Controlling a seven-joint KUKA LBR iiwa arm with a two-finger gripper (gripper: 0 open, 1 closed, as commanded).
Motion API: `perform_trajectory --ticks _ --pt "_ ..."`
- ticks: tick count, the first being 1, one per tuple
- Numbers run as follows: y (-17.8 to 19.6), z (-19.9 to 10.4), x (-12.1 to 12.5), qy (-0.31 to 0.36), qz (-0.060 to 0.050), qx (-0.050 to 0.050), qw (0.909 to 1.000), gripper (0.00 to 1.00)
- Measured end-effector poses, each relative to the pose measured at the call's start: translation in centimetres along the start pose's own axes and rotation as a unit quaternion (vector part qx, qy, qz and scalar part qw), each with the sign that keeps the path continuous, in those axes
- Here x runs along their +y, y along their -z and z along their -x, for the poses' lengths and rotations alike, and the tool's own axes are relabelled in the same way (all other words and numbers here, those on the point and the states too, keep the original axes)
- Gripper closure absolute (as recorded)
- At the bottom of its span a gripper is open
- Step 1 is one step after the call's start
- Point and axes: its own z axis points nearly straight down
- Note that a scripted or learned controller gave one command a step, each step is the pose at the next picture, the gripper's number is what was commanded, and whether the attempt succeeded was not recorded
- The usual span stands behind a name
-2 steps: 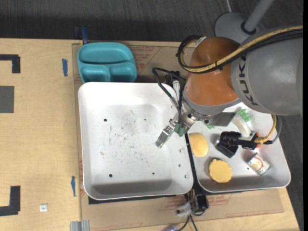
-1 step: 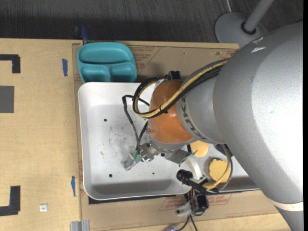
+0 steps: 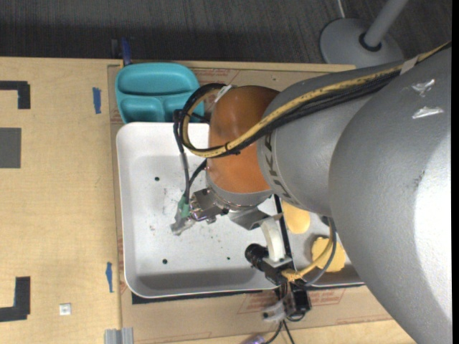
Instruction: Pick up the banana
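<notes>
Banana (image 3: 297, 219): only yellow bits show, right of the white bin's middle, tucked under the arm's wrist; a second yellow patch sits just nearer and to the right, approx. at the bin's right edge. Can't tell if both patches are one fruit or two things.
Banana look: plain yellow, smooth, rounded; no stem or tip visible, most of it hidden by the arm. Prob. soft-skinned and curved, so a grip across the thick middle seems safest.
Claw (image 3: 181, 221): low over the left bin floor, pointing left, well apart from the yellow. Nothing seen between its tips. Spread vs pressed together: cannot tell, too small and blurred.
Arm (image 3: 344, 163): grey bulk w/ orange band (image 3: 237, 145) reaches in from the right, covers most of the right bin.
Left bin (image 3: 140, 192): white, shallow; dark specks on the floor near the claw.
Teal tray (image 3: 154, 92): at the far side, touching the bin's far edge, not involved.
Desk (image 3: 57, 192): tan, w/ black and blue tape marks at left.
Step in hand: approach/search, judged; claw is down in the bin but not at the banana, so no grasp yet.
Progress: early; banana lies in place, not lifted.
Next move calls for: raise, shift right toward the yellow, line up across its width, descend, close.
Risk: arm hides the target from the camera; a miss or a glancing push is likely.
</notes>
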Motion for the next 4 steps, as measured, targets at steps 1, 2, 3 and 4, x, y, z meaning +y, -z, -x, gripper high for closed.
perform_trajectory --ticks 1,2,3,4 --pt "-9.2 -1.6 -0.7 0.043 0.002 -0.001 0.9991 0.0" --pt "-8.2 -1.8 -0.6 0.043 0.003 0.001 0.9991 1.0" --pt "-7.3 -1.8 -0.6 0.042 0.004 0.001 0.9991 1.0" --pt "-6.3 -1.8 -0.5 0.042 0.005 0.001 0.9991 1.0"
